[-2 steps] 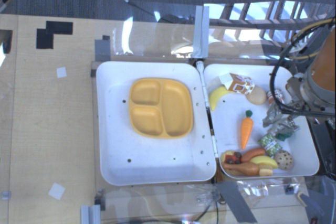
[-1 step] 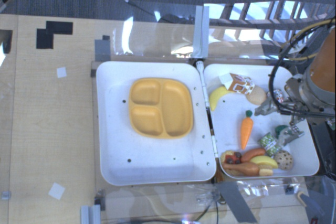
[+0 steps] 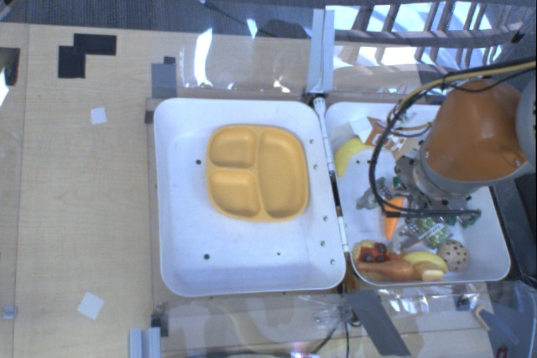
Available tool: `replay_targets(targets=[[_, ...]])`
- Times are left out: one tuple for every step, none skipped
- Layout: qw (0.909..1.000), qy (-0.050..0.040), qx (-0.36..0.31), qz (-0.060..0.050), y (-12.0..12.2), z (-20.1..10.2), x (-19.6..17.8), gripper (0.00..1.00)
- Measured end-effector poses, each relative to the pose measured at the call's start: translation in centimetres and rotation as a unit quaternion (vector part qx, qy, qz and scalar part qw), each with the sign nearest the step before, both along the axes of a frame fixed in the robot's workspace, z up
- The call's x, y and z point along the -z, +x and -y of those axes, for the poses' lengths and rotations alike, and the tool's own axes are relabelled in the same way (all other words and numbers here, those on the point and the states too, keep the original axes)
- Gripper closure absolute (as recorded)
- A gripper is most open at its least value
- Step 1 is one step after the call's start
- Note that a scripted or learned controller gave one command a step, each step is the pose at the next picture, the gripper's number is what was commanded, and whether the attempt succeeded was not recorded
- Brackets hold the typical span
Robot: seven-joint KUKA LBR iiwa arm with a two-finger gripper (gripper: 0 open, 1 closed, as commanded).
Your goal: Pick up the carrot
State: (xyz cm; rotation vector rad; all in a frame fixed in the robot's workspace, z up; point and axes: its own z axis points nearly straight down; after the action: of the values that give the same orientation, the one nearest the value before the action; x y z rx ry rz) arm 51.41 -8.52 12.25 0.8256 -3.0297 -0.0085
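Gripper [image 3: 401, 218] sits low in the right bin [image 3: 495, 264], mostly hidden under the orange wrist band and cable loops; can't tell its state. Carrot [image 3: 390, 224]: short orange piece showing just under the wrist hardware, mid-bin, slightly toward the near side; can't tell whether anything touches it.

Right bin is crowded. Yellow lemon-like fruit [image 3: 348, 153] sits close to the left wall, near the divider between bins. Near edge holds a row of items: a reddish-orange sausage-like piece [image 3: 388, 268], a small dark red item [image 3: 372, 250], a pale yellow piece [image 3: 425, 262], and a speckled ball [image 3: 453, 254] toward the near-right corner. Little free floor; the open patch is a strip between the lemon-like fruit and the near row, along the left wall.

Left bin [image 3: 180, 264] carries a yellow three-compartment tray [image 3: 256, 172], roughly centred, with bare white margin on all sides, widest along the near edge.

Tabletop [image 3: 75, 205] left of the bins is open wood with a few small paper squares and black markers at the far-left corner.
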Motion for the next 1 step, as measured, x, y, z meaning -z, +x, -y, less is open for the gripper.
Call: replay_targets(targets=[[1.0000,-0.0027,0.002,0.009,2.29,0.30,3.23,0.00]])
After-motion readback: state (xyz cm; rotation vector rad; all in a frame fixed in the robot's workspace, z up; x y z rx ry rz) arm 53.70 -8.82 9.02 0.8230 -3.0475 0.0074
